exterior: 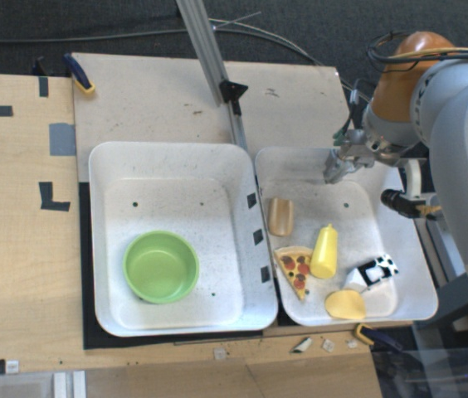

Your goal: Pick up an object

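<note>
A wooden bench point(18, 222) bears two white bins. The gripper point(339, 166) hangs over the right bin's point(400, 305) far end, nothing between its fingers; whether they are parted I cannot tell. Below them lie a bread slice point(280, 215), bottle point(324, 253) and pizza point(294, 272).

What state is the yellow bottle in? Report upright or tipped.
Tipped: the bottle lies on its side in the right bin, beside the pizza slice.

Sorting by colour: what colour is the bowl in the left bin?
Green bowl, seen in the camera view.
</note>
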`<state>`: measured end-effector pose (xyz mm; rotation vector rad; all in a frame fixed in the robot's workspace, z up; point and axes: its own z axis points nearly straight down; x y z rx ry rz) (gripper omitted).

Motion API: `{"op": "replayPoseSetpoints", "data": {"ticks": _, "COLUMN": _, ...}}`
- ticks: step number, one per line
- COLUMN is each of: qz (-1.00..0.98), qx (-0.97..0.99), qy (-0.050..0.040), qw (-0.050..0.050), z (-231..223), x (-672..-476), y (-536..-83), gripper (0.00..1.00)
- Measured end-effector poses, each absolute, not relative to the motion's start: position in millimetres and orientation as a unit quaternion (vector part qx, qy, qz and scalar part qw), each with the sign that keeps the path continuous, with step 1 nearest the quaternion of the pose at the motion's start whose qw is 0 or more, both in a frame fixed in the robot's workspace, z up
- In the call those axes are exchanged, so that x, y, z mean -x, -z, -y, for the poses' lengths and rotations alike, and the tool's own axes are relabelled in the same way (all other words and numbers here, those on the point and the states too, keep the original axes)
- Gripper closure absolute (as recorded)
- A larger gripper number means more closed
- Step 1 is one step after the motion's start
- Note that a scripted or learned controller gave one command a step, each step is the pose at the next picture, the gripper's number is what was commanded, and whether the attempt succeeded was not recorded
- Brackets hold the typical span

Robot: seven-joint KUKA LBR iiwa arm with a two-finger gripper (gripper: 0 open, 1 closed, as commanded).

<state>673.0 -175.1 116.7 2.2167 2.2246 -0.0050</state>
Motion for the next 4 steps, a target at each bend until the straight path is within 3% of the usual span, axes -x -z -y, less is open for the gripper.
{"op": "replayPoseSetpoints", "data": {"ticks": 2, "qz": -0.707, "qx": -0.707, "qy": -0.0009, "qw": 0.001, "z": 177, "x": -667.5, "y": -215, "gripper": 1.0}}
{"op": "replayPoseSetpoints", "data": {"ticks": 4, "qz": -0.708, "qx": -0.706, "qy": 0.0017, "qw": -0.003, "z": 92, "x": -625.9, "y": -224, "gripper": 1.0}}
